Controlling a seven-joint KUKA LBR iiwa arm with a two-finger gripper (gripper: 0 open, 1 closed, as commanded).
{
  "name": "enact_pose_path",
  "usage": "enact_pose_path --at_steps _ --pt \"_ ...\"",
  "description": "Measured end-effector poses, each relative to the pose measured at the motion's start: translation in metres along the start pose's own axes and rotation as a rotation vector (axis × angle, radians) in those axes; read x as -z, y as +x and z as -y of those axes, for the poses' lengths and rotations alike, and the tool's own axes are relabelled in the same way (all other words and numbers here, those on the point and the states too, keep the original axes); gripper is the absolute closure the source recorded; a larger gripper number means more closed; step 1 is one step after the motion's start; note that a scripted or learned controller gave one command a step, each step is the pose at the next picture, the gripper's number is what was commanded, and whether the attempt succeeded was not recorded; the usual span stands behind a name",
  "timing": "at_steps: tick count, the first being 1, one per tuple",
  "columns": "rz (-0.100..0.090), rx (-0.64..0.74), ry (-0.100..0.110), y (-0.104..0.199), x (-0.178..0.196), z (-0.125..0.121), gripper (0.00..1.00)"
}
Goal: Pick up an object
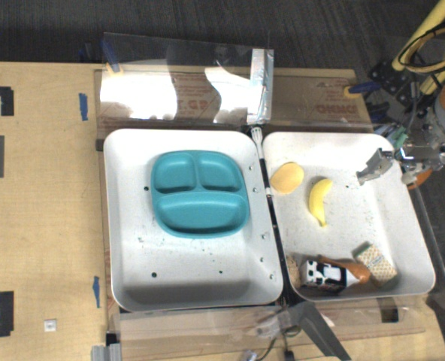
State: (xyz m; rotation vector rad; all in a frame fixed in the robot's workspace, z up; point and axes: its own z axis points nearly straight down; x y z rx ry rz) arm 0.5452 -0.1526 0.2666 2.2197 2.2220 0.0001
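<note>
The right bin [403,224] holds a round yellow fruit [287,177] near its left wall and a small banana [319,199] just right of it. Along the bin's front edge lie a black-and-white toy [324,274], a brown piece [352,268] touching it, and a speckled tan block [376,261]. My gripper [394,171] hangs over the bin's far right corner, well right of the banana. It is open, with nothing between its fingers [370,168].
A teal divided plate [200,192] lies in the left bin [132,262]. A clear plastic sheet [192,89] stands behind the bins. Yellow cables [425,36] hang at the far right. Bare floor shows in the middle of the right bin.
</note>
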Motion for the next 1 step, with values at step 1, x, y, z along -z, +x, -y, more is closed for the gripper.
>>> enact_pose_path --at_steps 1 --pt "-0.003 -0.198 0.008 0.0422 -0.0911 -0.0312 0.0"
